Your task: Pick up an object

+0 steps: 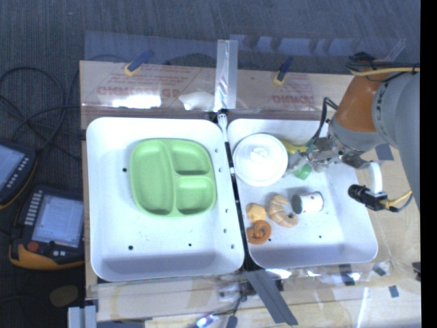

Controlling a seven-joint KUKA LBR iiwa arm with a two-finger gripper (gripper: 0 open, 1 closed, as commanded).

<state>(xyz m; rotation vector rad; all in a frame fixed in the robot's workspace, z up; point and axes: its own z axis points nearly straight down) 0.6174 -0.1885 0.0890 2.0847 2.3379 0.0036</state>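
My gripper (311,159) is down in the right bin (341,244), near its back middle. A small green object (302,172) lies just below its tip, and a yellow piece (294,147) lies just to its left; I cannot tell whether either is touched. A round white bowl (259,159) sits to the left of the gripper. Toward the front lie a tan croissant-like pastry (280,209), a small white cup with a dark end on its side (308,202), a yellow-orange lump (256,212) and an orange ring-shaped piece (258,232).
The left bin (109,251) holds a green divided plate (173,177). A raised divider (232,183) separates the two bins. The arm's orange band (355,108) and grey body overhang the right bin's back right corner. A black fitting with a cable (365,195) sits at the right wall.
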